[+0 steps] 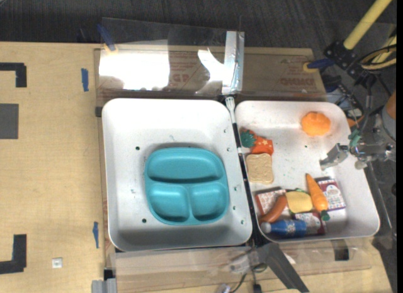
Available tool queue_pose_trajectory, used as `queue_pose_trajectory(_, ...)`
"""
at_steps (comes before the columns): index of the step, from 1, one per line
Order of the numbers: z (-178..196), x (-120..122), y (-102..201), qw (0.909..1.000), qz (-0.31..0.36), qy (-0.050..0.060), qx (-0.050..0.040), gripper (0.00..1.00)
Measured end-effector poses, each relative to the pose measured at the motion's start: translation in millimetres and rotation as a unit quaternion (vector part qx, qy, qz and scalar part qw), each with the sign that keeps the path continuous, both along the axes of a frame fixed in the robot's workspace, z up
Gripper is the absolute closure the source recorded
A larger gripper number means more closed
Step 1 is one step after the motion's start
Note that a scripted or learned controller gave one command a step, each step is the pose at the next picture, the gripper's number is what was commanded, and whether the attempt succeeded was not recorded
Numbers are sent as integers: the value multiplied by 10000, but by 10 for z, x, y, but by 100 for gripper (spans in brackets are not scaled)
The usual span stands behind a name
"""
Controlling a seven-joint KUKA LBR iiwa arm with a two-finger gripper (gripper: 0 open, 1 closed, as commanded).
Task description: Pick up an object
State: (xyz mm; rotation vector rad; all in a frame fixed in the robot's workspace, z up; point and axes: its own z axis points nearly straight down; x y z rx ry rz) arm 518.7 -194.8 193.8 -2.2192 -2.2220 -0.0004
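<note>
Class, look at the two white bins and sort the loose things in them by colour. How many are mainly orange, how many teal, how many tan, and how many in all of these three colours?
Orange: 2, the orange and the carrot.
Teal: 1, the divided plate.
Tan: 1, the slice of bread.
Total: 4

Teal tray (186, 183); white bins (119, 159); orange fruit (315, 123); orange carrot (316, 191); tan bread slice (259, 167).
</note>
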Motion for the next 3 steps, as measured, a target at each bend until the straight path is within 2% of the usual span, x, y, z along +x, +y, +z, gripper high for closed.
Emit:
queue_pose_trajectory(1, -930, -205, 104, 10000, -13, -89, -38, 0)
queue_pose_trajectory(2, -814, -184, 112, 9999, -16, -118, -31, 100)
queue_pose_trajectory(3, 296, 200, 799, 9999, 92, -60, 0, 100)
